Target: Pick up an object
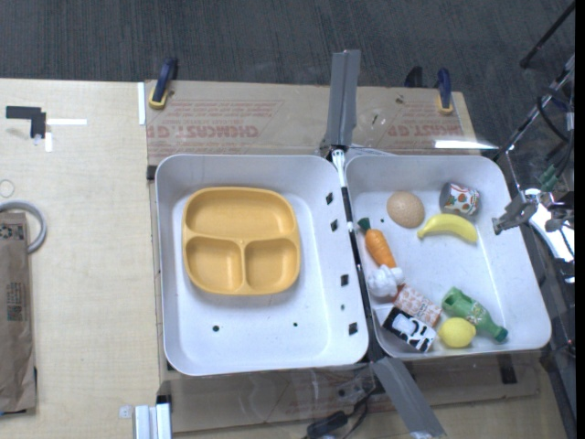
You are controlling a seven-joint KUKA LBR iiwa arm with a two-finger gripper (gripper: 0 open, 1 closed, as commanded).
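Observation:
The right bin [516, 273] holds several small objects. A tan egg-shaped ball [405, 208] lies near its back, with a patterned little can [460, 198] to its right. A yellow banana [450, 228] rests just in front of them. An orange carrot [378, 246] lies along the left wall, above a white lump [384, 282]. Toward the front sit a pinkish packet [419, 302], a black-and-white item [409, 329], a yellow lemon [457, 333] and a green bottle [473, 311] on its side.
The left bin [183, 337] carries a yellow three-part divided plate [242, 240]. A grey divider post [343, 99] rises between the bins at the back. Metal brackets and cables [539, 210] crowd the right bin's right rim. A brown bag [16, 309] lies at far left.

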